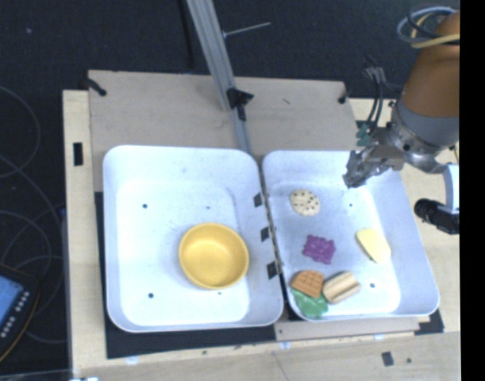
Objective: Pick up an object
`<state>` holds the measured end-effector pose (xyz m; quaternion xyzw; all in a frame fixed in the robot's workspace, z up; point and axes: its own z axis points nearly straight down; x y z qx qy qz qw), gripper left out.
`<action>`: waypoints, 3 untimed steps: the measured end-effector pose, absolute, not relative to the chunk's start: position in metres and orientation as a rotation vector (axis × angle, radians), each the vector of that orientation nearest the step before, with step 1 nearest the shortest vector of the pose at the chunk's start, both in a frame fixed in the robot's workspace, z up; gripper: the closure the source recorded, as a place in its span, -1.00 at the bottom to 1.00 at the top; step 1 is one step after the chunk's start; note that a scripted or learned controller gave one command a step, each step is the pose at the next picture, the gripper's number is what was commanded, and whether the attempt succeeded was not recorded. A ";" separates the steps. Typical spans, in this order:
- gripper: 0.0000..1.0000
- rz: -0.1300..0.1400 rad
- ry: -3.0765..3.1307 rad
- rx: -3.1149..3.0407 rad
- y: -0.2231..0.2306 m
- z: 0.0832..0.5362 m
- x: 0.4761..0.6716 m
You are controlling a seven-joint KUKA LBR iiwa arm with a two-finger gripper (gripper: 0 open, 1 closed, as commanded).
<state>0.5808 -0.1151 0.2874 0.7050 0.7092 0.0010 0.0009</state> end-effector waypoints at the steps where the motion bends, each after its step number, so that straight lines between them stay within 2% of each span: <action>1: 1.00 0.001 2.226 2.215 -0.067 0.278 0.580; 2: 1.00 0.000 2.228 2.214 -0.013 0.269 0.590; 3: 1.00 0.000 2.230 2.214 0.049 0.262 0.587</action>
